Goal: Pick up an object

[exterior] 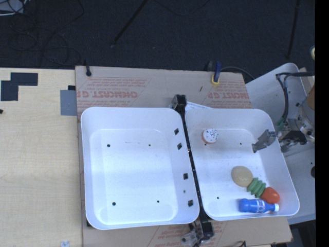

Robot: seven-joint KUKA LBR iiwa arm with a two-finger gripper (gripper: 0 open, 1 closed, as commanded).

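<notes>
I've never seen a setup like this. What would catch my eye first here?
Probably the little cluster of colour in the right bin: a blue bottle, an orange-red ball, a green ridged toy and a pale yellow oval, huddled near its front right corner. A small white speckled cup stands alone toward the back, and the gripper hangs over the bin's right side.
</notes>
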